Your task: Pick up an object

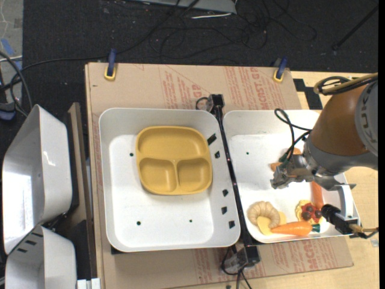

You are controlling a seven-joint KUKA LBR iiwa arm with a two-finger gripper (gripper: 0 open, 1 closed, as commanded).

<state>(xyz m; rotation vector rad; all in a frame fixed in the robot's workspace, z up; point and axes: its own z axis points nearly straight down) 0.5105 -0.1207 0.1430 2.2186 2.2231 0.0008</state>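
My gripper [284, 177] low over right bin [252, 131], mid-bin; grip state unclear, can't tell. Carrot [291, 227] lies below-right toward near rim, long axis left-right, beside croissant [263, 211]

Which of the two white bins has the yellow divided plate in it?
The left bin, farther from the arm; the right bin holds toy food instead.

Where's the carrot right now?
The carrot lies along the near edge of the right bin, just right of the croissant and below the gripper.
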